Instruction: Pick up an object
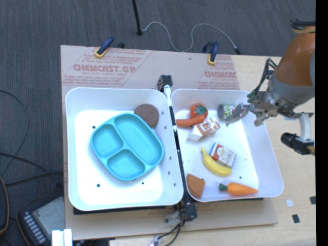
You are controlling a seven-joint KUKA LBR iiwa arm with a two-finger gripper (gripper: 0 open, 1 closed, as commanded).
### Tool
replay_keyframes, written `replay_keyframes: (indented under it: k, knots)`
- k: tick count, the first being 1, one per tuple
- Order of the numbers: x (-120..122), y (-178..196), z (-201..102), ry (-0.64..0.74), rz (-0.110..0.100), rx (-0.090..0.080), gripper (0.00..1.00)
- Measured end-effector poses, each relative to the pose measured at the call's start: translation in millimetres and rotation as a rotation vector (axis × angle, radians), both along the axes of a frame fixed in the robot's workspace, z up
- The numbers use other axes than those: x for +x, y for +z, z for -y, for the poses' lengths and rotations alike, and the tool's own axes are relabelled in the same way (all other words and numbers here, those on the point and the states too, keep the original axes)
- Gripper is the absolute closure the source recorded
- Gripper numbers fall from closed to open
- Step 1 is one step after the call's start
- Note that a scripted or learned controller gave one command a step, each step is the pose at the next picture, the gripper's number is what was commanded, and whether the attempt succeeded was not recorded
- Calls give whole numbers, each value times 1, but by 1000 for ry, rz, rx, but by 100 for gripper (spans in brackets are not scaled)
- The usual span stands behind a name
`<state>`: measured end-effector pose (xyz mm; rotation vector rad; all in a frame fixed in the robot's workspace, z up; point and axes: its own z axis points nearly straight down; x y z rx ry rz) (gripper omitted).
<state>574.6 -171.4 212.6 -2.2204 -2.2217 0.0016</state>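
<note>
Grey hand (245,113) spread wide above right bin's (270,158) far-right corner, empty, poised near small green object (225,110) for grasping

Readable text: "CHEMCAST GP" printed in red on the brown protective sheet (169,65) covering the bench, once near its far left corner and again, partly hidden by the right bin (266,152), toward its far right corner. Smaller red lines beneath each print are too small to read. Printing on the small cartons (223,155) is illegible.
</note>
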Motion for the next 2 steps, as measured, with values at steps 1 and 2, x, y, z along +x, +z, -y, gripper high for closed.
replay_keyframes:
  k: [1,2]
  knots:
    - [-12,-125,1,0,6,-1,0]
    - [21,-126,-42,2,-20,-3,0]
